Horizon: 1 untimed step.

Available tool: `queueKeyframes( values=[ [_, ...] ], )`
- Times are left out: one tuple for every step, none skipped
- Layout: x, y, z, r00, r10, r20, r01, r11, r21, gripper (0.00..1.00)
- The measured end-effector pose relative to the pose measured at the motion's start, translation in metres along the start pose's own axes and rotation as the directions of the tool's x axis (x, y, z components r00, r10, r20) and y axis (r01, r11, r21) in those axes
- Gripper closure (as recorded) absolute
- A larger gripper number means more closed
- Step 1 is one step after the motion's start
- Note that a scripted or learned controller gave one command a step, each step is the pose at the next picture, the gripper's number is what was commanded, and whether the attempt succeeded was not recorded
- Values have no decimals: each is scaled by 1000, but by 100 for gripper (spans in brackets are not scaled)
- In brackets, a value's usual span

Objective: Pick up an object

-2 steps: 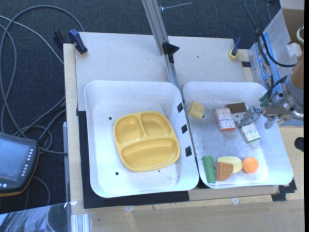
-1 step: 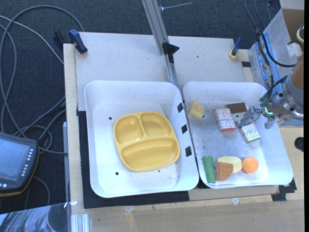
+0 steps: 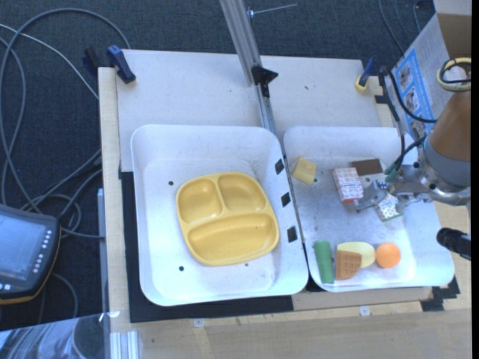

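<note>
Over the right bin (image 3: 419, 275) on my desk, the end effector (image 3: 380, 199) hangs low among scattered pieces; whether it is open or closed I cannot tell. Just beside it lie a red-and-white box (image 3: 347, 183) and a small patterned block (image 3: 388, 209), likely targets. Farther out sit an orange ball (image 3: 388, 255), a green stick (image 3: 322, 261) and, in the left bin (image 3: 150, 275), a yellow tray (image 3: 226, 218).
</note>
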<state>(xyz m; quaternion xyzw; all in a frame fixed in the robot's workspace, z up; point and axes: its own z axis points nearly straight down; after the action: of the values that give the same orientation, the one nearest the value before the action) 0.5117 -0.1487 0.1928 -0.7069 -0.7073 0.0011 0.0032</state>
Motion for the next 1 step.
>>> queueKeyframes(
  values=[
    [-2,9,53,1000,0,0,0,1000,1,0]
  ],
)
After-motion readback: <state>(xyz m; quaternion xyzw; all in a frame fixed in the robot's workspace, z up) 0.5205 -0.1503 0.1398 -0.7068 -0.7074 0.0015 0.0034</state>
